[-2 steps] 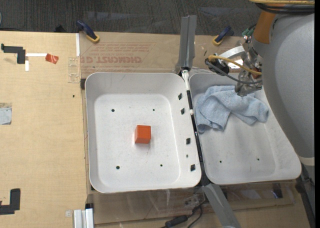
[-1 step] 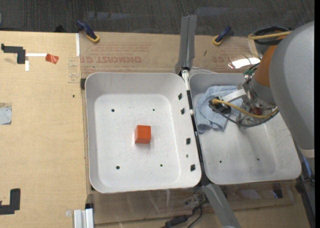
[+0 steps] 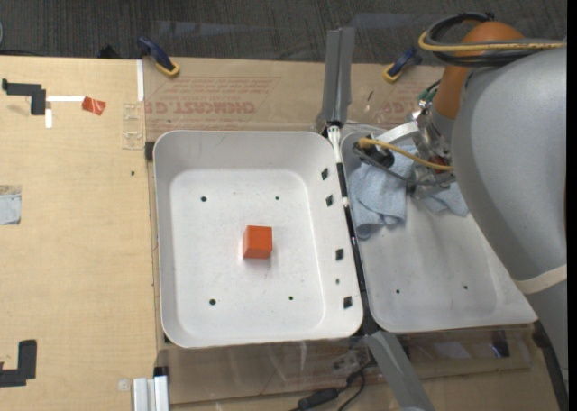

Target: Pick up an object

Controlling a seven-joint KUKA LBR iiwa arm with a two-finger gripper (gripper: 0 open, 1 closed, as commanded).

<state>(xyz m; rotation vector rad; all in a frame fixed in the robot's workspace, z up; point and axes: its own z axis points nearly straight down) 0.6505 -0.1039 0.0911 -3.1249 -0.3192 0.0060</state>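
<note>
Two bins sit side by side on a bench (image 3: pixel 72 247). A block (image 3: pixel 258 242) lies near the middle of the left bin (image 3: pixel 180 310), well apart from its walls. A cloth (image 3: pixel 377 197) lies crumpled in the right bin (image 3: pixel 433 292), at its far left corner, against the divider between the bins. The arm (image 3: pixel 514 157) reaches in from the right, over the right bin, with its gripper (image 3: pixel 410 166) just beside the cloth.

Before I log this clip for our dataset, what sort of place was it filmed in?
Most likely a robotics lab grasping bench: two shallow white bins sit side by side on a cardboard-lined bench held by clamps, an orange block and a blue-grey cloth serve as test objects, and cables trail over the carpet.
</note>
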